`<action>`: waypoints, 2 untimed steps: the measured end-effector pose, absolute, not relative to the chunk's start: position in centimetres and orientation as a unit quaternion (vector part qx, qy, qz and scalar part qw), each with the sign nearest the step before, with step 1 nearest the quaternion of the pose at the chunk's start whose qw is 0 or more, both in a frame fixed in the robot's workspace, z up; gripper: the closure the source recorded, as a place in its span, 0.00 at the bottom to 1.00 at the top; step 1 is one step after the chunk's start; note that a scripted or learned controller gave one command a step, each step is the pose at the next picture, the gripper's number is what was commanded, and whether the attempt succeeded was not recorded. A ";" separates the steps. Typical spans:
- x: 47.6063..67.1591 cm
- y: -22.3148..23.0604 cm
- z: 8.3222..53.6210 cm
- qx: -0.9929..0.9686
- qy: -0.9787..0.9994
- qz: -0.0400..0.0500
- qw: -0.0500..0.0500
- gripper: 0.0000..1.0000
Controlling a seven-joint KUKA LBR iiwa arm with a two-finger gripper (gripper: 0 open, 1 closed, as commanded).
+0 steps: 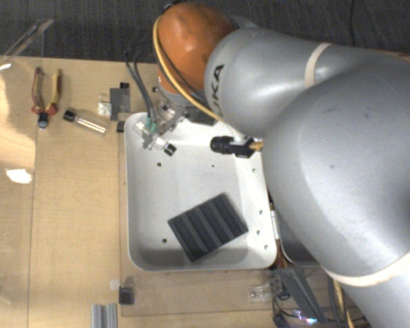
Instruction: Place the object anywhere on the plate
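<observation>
1. Your object, the black ribbed rectangular slab (208,226), lies flat on the floor of the shallow white plastic bin (191,183). It's in the part of the bin nearest the camera and is turned at an angle to the walls. Nothing is touching it.
2. The two-finger gripper (152,134) is well apart from the slab, up at the bin's far left corner, right over the rim area. From this angle you can't tell whether its jaws are open or closed, and I don't see anything held in them.
3. A small black piece (169,149) sits on the bin floor just beside the gripper. It's too small to say what it is, or whether it touches the gripper.
4. The big grey arm (342,156) reaches in from the right and covers most of that side. Its glossy orange band (191,33) is above the gripper.
5. Out on the pale wooden bench (75,217), left of the bin, you've got:
   - red-handled pliers (46,94)
   - a small clear tube with a dark cap (85,121)
   - a little grey and black block (120,100) near the bin's far corner
6. Just past the bin's near left corner there's a small dark cube (126,295), with a ribbed metal piece (104,314) at the frame's bottom edge.
</observation>
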State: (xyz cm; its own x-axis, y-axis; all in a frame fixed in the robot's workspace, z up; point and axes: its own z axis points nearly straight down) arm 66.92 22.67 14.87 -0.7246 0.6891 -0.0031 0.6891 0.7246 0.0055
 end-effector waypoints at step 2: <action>66.6 22.9 22.8 0.265 0.964 0.005 0.007 1.00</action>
State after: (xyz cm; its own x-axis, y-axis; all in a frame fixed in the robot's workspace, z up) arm 66.63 22.87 22.85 -0.8595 0.5110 -0.0100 0.5109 0.8595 0.0136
